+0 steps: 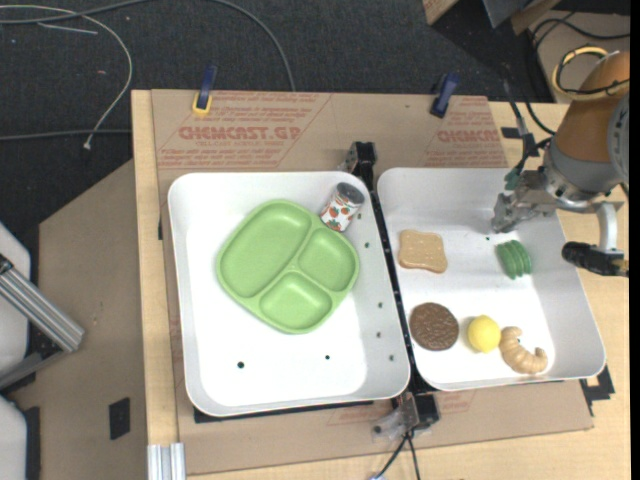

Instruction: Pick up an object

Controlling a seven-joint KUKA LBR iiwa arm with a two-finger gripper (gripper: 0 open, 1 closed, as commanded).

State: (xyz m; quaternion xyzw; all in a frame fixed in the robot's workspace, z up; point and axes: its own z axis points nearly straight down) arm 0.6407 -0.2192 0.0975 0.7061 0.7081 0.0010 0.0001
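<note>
White bins (200, 368), cardboard-topped bench (300, 118), dark floor (60, 88)

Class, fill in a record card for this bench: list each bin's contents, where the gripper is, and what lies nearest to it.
left bin: green tray with three compartments; small can lying at its upper right edge
right bin: toast, green item, brown disc, lemon, croissant
gripper: over the right bin's upper part
nearest to gripper: green item, just below it in the view
held: nothing seen between the fingers
</note>
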